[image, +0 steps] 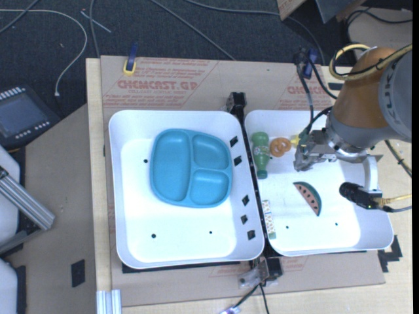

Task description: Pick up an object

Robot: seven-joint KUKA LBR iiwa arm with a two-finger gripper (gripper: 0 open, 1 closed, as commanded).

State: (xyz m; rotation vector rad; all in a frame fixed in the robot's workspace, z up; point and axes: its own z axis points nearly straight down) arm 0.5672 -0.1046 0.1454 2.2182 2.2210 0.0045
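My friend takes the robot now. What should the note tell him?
Pincer: over the right bin, near its far side; nothing seen in it.
Things: green bottle and orange ring lie just left of the pincer. Watermelon slice lies mid-bin. Blue divided plate sits in the left bin.
Done: nothing lifted.
Left: grab one object and raise it.

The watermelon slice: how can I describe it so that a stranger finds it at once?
Look at the right white bin, the one the arm reaches into. Near its middle, below the gripper, lies the watermelon slice. Its red face and green rind set it apart from the green bottle and orange ring higher up.
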